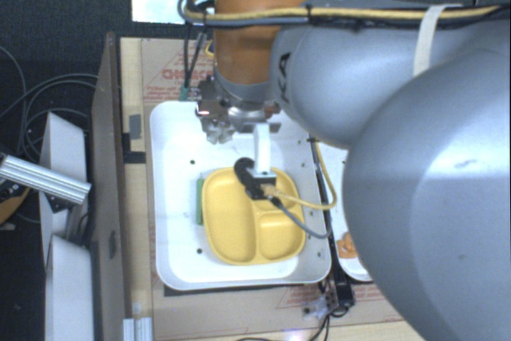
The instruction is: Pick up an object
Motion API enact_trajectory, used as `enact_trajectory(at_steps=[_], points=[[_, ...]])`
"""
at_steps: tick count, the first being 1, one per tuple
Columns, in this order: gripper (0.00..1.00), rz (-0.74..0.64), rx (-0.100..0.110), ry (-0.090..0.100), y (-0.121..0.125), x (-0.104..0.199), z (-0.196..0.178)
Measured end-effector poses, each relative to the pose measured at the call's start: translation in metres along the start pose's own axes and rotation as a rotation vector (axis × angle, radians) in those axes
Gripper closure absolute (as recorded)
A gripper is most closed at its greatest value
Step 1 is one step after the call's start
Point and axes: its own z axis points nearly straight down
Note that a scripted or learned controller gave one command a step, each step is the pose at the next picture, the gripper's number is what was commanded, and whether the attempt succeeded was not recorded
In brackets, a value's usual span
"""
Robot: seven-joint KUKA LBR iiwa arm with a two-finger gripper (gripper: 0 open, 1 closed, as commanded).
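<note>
Arm [415, 132], gripper [220, 129] near yellow tray [231, 224] (white bin [172, 196])

Pretty clearly a robotics lab rig: big grey arm [383, 92], white bin [172, 172] right under the gripper [229, 124], aluminium rail [44, 178] and loose cables [32, 96] well off to its side.

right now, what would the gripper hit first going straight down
Probably the bare floor of the left white bin, just beyond the yellow divided tray; depth is unclear, so the gripper may clip its rim.
</note>
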Motion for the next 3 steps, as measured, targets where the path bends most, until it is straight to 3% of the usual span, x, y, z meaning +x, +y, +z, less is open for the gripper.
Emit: enact_trajectory(at_steps=[1,2,3], points=[[1.00,-0.006,-0.001,0.000,0.000,0.000,-0.011],[1.00,0.001,0.003,-0.002,0.024,-0.001,0.029],[1.00,0.003,-0.001,0.001,-0.015,-0.006,0.145]])
